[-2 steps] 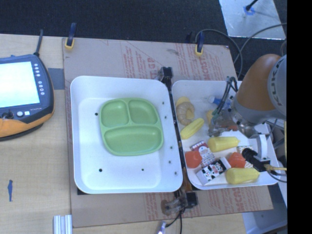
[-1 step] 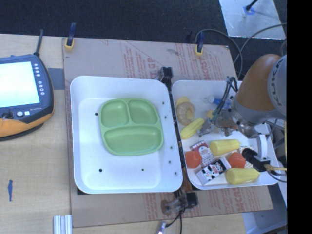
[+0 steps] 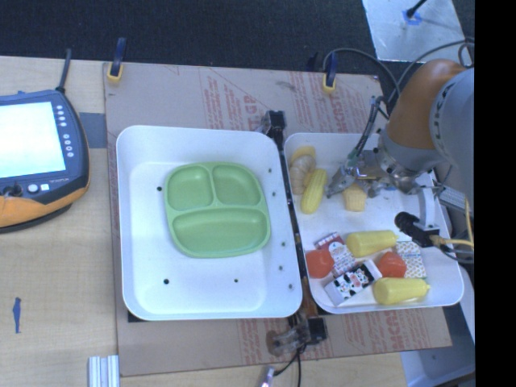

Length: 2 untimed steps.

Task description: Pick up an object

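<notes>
My gripper [image 3: 348,182] hangs low over the back of the right bin [image 3: 451,297], reaching in from the right under the arm's orange band. A small yellow block [image 3: 355,200] lies just in front of it, and a yellow corn cob [image 3: 313,190] lies just to its left. A pale banana-like piece [image 3: 301,166] sits at the bin's back left corner. Nearer the front lie a yellow cylinder [image 3: 371,242], two red pieces [image 3: 319,261] [image 3: 391,264], a black-and-white patterned box [image 3: 355,280] and another yellow piece [image 3: 399,290]. Nothing visibly sits in the gripper.
The left bin [image 3: 137,289] holds a green divided plate [image 3: 216,210]. A control pendant with a screen [image 3: 36,156] rests on the bench at far left. Cables and a black fitting [image 3: 415,228] hang beside the arm over the right bin's right side.
</notes>
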### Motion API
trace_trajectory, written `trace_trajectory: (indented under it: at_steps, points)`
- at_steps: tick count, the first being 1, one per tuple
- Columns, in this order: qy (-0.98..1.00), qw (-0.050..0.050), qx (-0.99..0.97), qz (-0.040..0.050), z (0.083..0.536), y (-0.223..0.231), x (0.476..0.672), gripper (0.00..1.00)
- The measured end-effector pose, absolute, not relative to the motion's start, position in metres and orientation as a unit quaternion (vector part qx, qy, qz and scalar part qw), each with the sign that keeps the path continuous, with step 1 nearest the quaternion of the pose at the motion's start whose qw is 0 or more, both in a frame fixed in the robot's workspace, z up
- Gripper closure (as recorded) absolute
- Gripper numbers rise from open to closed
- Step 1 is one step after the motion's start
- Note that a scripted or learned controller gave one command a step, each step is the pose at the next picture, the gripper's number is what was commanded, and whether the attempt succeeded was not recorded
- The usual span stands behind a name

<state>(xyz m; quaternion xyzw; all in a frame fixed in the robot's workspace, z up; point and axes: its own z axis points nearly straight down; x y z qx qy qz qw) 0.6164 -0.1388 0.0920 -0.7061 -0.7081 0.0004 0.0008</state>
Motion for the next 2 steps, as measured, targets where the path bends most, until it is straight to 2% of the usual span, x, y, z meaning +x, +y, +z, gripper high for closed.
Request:
trace_trajectory:
  at_steps: [1,2]
  points:
    - [-0.709,0.001,-0.705,0.0004,0.102,-0.139,0.617,1.00]
    - [-0.709,0.001,-0.706,-0.0007,0.193,-0.061,0.610,1.00]
